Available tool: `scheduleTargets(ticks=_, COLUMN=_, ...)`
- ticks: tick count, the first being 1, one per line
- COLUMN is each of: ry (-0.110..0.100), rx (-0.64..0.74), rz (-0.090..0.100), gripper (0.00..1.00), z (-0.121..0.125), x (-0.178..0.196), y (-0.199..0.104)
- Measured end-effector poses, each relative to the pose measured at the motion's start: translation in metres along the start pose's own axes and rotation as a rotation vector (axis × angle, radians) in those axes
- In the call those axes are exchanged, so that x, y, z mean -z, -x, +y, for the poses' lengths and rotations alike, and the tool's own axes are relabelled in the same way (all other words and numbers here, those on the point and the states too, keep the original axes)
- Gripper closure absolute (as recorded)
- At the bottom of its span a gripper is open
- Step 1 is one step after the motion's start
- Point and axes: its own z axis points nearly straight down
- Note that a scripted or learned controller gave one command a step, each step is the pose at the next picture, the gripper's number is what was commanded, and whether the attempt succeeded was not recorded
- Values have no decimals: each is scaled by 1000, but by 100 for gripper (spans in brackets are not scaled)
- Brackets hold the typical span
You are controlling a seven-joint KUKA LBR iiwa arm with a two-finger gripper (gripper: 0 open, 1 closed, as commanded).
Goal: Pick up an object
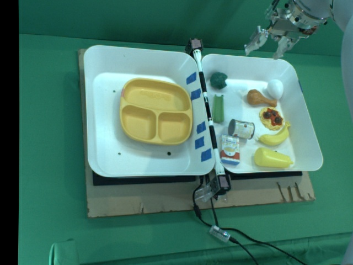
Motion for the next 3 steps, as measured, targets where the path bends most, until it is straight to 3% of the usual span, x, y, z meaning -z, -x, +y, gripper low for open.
scheduleTargets(ticks=1, ry=6, rx=-1, rz=-3, gripper=0, z=-56, x=-123, y=14)
scheduleTargets(ticks=2, ry=11, rx=-1, rz=-6, gripper=0, z=-105, x=-129, y=31)
scheduleTargets(ticks=3, ry=27, rx=-9, rz=-13, gripper=100, z=-102, x=-112, y=36)
